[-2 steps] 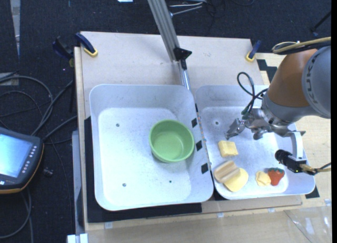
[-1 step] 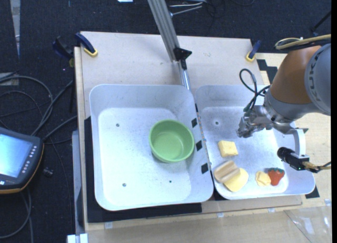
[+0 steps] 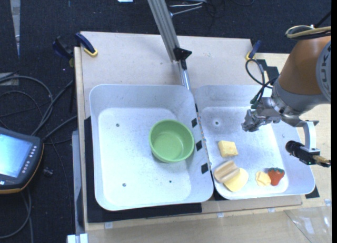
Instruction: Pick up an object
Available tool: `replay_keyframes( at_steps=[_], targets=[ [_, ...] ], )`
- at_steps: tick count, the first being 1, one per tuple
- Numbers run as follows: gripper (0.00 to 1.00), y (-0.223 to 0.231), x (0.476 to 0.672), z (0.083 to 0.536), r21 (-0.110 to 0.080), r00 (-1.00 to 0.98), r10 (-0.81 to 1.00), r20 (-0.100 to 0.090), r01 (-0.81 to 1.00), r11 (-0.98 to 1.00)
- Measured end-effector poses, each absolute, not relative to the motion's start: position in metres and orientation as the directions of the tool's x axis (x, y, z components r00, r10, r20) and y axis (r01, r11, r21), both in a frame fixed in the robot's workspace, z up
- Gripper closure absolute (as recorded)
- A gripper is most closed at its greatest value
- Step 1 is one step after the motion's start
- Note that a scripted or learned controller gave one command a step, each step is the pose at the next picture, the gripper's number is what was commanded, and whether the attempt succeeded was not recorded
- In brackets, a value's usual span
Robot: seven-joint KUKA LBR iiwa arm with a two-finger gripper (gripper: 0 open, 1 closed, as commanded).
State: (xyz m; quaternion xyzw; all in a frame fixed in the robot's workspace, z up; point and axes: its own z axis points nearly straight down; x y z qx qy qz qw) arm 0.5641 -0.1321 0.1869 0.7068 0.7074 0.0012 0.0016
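Observation:
The right bin (image 3: pixel 221 100) holds a pale yellow block (image 3: pixel 228 148) near its middle. At its front lie a tan bread-like piece (image 3: pixel 225 170) touching a yellow rounded piece (image 3: pixel 237 180), and to their right a small yellow piece (image 3: pixel 263 178) beside a red strawberry-like toy (image 3: pixel 276 175). My gripper (image 3: pixel 251 123) hangs over the right bin's middle, above and to the right of the yellow block, with nothing seen between its fingers. The left bin (image 3: pixel 105 105) holds a green bowl (image 3: pixel 171 141) near its right side.
A slanted metal pole (image 3: pixel 164 18) rises from the back of the bench between the bins. Clamps sit at the bench's back corners (image 3: pixel 84 44). A handheld screen (image 3: pixel 16 158) lies off the bench at left. The arm's orange band (image 3: pixel 308 66) looms over the right bin's far-right edge.

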Motion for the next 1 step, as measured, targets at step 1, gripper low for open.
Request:
replay_keyframes(
  at_steps=[1],
  targets=[
    [1.00, -0.1321, 0.5651, 0.2393, 0.005, 0.000, 1.000, -0.001, 1.000, 0.000]
  ],
)
